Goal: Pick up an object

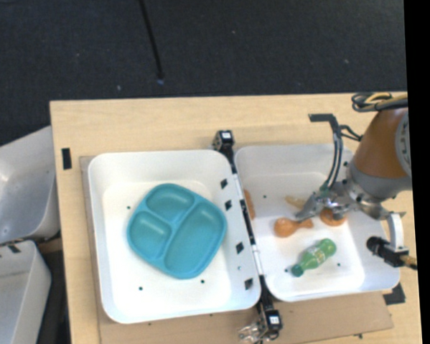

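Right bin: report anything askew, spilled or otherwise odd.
Nothing is spilled or broken. The green bottle lies on its side at a slant in the right bin, not upright. An orange piece lies by the gripper. The blue tray sits skewed in the left bin.

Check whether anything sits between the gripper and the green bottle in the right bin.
Nothing visible blocks it. The gripper hangs over the orange drumstick-shaped toy, and the green bottle lies just below in the view, across bare floor of the right bin.

Blue tray [176,230] left; green bottle [314,257] right
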`<state>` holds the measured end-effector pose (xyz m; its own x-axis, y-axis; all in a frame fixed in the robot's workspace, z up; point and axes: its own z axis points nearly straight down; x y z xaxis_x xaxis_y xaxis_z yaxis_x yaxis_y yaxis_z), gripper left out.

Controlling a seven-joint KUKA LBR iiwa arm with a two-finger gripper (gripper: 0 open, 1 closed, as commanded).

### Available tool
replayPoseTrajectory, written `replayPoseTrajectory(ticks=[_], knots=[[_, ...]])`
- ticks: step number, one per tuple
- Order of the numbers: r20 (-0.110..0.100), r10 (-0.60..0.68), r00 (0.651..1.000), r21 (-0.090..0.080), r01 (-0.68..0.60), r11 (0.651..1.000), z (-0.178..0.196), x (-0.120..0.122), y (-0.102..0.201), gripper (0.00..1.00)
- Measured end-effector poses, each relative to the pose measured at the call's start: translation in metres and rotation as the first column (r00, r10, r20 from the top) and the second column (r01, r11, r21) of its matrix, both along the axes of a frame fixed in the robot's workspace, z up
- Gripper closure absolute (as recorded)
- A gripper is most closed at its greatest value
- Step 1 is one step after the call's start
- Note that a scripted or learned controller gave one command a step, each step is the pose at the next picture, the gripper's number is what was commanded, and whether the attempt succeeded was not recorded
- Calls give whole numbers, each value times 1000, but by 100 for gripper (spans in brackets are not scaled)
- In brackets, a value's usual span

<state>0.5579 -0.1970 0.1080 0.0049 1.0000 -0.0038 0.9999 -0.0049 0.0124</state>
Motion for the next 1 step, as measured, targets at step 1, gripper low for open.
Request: replayPoseTrajectory(ticks=[1], knots=[[9, -3, 1000, -7, 3, 1000, 12, 1, -2, 100]])
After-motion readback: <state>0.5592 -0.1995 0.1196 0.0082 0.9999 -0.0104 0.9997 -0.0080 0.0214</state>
